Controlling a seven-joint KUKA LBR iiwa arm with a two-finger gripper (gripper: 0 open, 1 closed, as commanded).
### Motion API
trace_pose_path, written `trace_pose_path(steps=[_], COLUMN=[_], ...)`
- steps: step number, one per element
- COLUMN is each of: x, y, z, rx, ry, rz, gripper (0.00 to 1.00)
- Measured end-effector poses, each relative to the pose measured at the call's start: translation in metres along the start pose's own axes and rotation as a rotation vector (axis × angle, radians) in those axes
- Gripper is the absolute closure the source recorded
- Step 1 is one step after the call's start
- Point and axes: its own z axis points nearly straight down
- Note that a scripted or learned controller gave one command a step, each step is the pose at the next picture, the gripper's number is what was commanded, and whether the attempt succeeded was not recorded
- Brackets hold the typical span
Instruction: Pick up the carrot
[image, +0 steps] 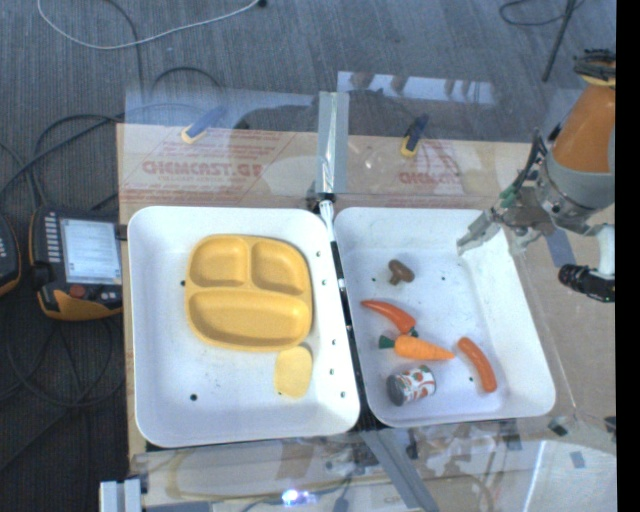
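Observation:
The carrot (421, 349) is orange with a small green top and lies flat in the right bin (520, 300), near its middle front, pointing right. My gripper (494, 238) hangs over that bin's far right corner, well up and to the right of the carrot. It is open, with nothing between its fingers. The grey arm with its orange band (585, 125) comes in from the right edge.
Around the carrot lie a red-orange pepper (390, 315) just behind it, an orange sausage (478, 363) to its right, a small can (411, 385) in front, and a brown lump (400, 270) farther back. The left bin (150, 330) holds a yellow divided plate (250, 290) and a pale yellow piece (293, 371).

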Motion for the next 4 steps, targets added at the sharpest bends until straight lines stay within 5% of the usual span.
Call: trace_pose_path(steps=[1,2,3,4], x=[0.051,0.081,0.109,0.113], y=[-0.063,-0.108,-0.129,-0.128], z=[0.071,0.107,0.107,0.096], rx=[0.002,-0.021,-0.023,-0.025], ry=[0.0,-0.012,-0.015,-0.009], rz=[0.039,-0.417,-0.571,-0.573], gripper=[0.0,0.0,0.0,1.0])
